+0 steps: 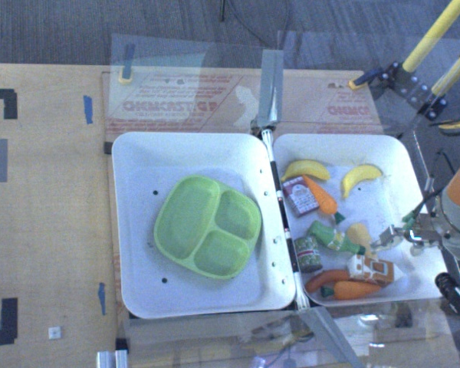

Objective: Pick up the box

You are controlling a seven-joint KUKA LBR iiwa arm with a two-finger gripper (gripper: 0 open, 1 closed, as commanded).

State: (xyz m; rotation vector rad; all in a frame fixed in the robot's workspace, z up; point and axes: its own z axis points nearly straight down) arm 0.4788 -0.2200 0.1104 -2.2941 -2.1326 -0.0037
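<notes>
The box [300, 196], small and dark red, lies flat in the right bin [405, 153] close to its left wall, with the near end of a banana [304, 168] just beyond it on the far side and a carrot [321, 194] lying along its right edge, touching or nearly so. The gripper [395, 236] sits low over the right side of the same bin, near a white and orange carton [370, 268], and is well apart from the red box. Whether the jaws are open or closed cannot be told from this angle, and nothing can be seen held between them. To do the step well, the arm should probably rise clear of the clutter before crossing leftward, so it does not drag the green bottle [326, 235] or the carton along. It should then come straight down over the middle of the box with the jaws spread wide. Closing along the near-far line looks safer, since the carrot crowds the right edge and the bin wall crowds the left. The banana leaves little room on the far side, so the descent must be well centred. The left bin [138, 156] with its green plate [207, 226] plays no part here.
</notes>
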